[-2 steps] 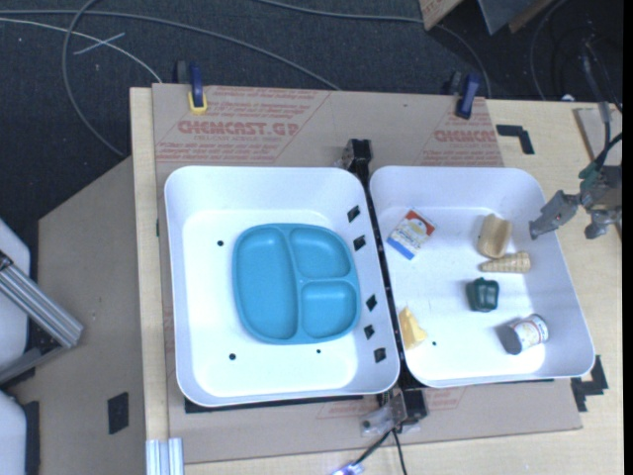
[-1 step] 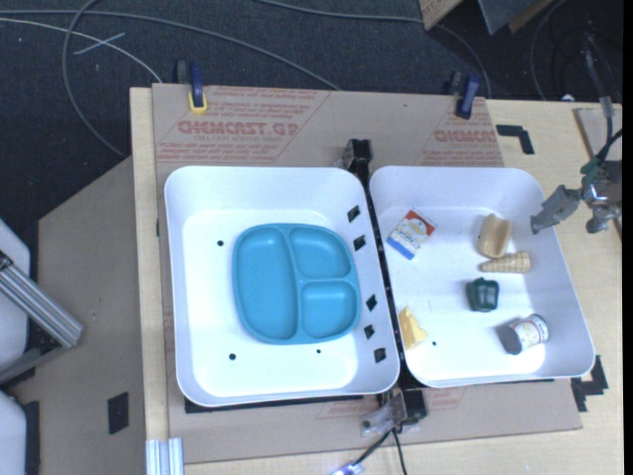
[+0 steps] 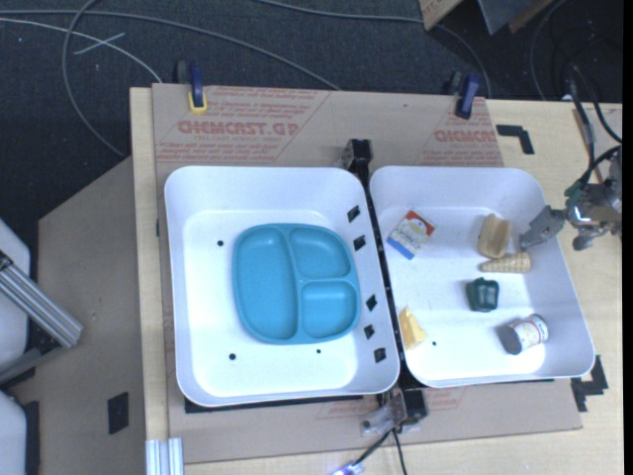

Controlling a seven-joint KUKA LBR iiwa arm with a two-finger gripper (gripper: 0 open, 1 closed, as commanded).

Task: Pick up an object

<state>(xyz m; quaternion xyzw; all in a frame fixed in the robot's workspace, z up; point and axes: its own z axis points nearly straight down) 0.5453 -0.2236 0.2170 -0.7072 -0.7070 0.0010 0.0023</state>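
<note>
The right bin (image 3: 554,295) holds several small objects. A white and red packet (image 3: 410,234) lies at its back left. A tan block (image 3: 493,236) and a tan cone (image 3: 505,262) lie near the back right. A dark green piece (image 3: 482,294) sits in the middle, and a white and grey can (image 3: 522,333) lies on its side at the front right. A yellow wedge (image 3: 410,329) rests by the left wall. My gripper (image 3: 560,236) hangs over the bin's right rim, just right of the tan block. It is open, with nothing between its fingers.
A blue divided plate (image 3: 297,282) lies in the left bin (image 3: 188,265). Black clips line the divider between the bins. Blue clamps (image 3: 197,85) hold the board at the back, and cables run across the dark floor behind.
</note>
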